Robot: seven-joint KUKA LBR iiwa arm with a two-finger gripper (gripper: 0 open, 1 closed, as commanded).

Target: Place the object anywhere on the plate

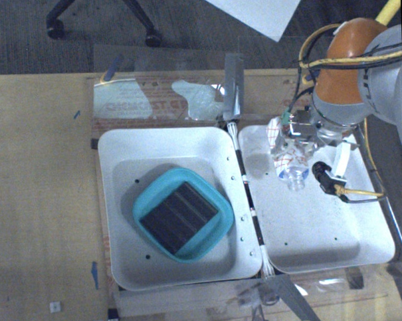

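Note:
A teal square plate [217, 219] with a dark ribbed centre lies tilted in the left bin [121, 153]. A clear plastic bottle [289, 160] with red and blue print hangs cap-down over the back left part of the right bin [337, 240]. Its upper end sits between the fingers of my gripper [294, 134], which is shut on it. A faint shadow on the bin floor to the bottle's left shows it is off the floor. The grey arm with its orange band [346, 57] comes in from the upper right.
A black and yellow cable [335, 184] dangles from the wrist over the right bin. The ridge between the two bins [246, 194] runs just left of the bottle. A clear plastic sheet [158, 98] lies behind the left bin.

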